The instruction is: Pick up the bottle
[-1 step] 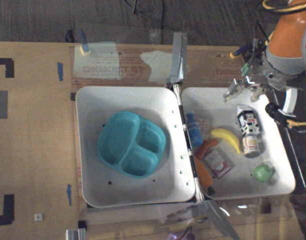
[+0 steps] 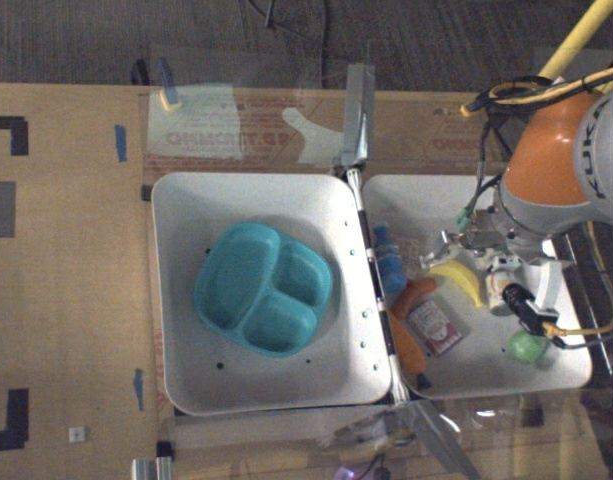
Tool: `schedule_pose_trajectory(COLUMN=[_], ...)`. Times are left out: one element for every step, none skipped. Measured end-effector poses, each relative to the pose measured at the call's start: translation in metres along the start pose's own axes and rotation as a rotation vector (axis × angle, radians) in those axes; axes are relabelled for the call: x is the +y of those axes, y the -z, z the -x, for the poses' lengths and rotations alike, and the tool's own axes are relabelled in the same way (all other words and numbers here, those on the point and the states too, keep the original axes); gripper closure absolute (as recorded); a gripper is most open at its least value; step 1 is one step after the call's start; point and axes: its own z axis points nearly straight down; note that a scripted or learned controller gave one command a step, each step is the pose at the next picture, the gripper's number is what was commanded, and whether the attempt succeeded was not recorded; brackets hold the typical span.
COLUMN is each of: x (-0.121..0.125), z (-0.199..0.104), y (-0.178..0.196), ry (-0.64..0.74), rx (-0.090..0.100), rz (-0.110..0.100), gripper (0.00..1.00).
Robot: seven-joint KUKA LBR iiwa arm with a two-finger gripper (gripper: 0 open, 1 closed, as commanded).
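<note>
Brown tabletop [image 2: 66, 298] holds two white bins. "KUKA" is written on the arm [image 2: 576, 158]. Its claw [image 2: 476, 258] hangs over the red bottle [image 2: 426, 318]; I cannot tell its grip.

The arm [image 2: 566, 158] runs off the right edge and covers the right bin's [image 2: 416, 193] far right corner, its wrist hiding part of the banana [image 2: 461, 280], and the bottle's [image 2: 431, 318] label is too small to read.

Grey arm [image 2: 576, 183], orange band, black cables
</note>
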Motion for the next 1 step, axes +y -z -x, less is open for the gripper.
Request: schedule_pose_trajectory(x=[-0.0505], z=[0.0197], y=[-0.0271], ry=[0.333], rx=[-0.001], rz=[0.011], gripper=[0.0])
